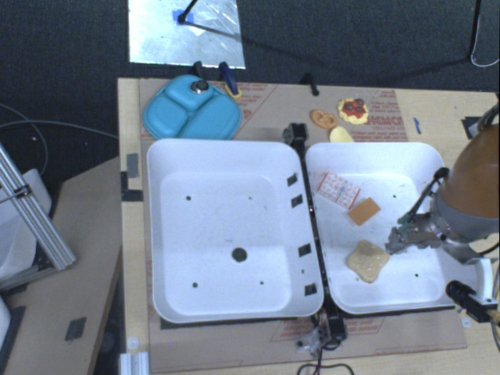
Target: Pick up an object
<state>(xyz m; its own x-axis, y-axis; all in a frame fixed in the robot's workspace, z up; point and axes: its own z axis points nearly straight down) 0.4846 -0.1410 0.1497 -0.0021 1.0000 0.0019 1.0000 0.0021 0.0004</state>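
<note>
In the right bin [422,158], near its right wall, our hand [400,239] sits low over the floor; we can't tell how far open it is, and nothing shows in it. Just beside it, toward the front edge, lies a pale lumpy piece [367,261]. We judge this as the approach step; next comes a short move onto that piece, then closing. Further back: flat orange square [364,210], red-printed card [338,189].

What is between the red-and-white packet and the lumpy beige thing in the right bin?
In the camera view, an orange square lies between the packet and the beige lump.
</note>
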